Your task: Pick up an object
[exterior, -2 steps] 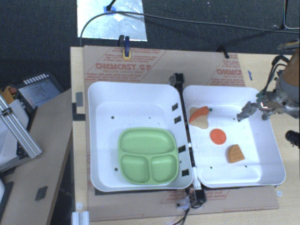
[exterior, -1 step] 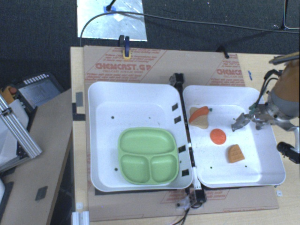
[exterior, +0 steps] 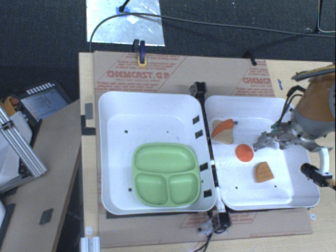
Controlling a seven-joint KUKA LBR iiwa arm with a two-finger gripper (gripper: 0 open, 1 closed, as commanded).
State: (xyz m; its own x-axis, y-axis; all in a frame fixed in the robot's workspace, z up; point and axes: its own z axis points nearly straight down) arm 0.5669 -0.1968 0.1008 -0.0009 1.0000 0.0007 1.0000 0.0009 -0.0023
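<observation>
The right bin (exterior: 273,109) holds three small items. An orange and tan piece (exterior: 223,132) lies near the bin's left wall. A round red-orange object (exterior: 244,153) sits in the middle, and a tan-orange wedge (exterior: 263,171) lies just to its lower right. My gripper (exterior: 261,141) reaches in from the right, low over the bin, its tip just up and right of the round object and close to it. Nothing visibly hangs from it. The arm's orange band (exterior: 316,103) sits above the bin's right wall.
The left bin (exterior: 147,109) holds a green three-compartment plate (exterior: 165,173) toward its front. A black divider with clips (exterior: 206,146) runs between the bins. Cardboard (exterior: 173,72) lies under both bins, and a cable (exterior: 226,25) crosses the dark floor behind.
</observation>
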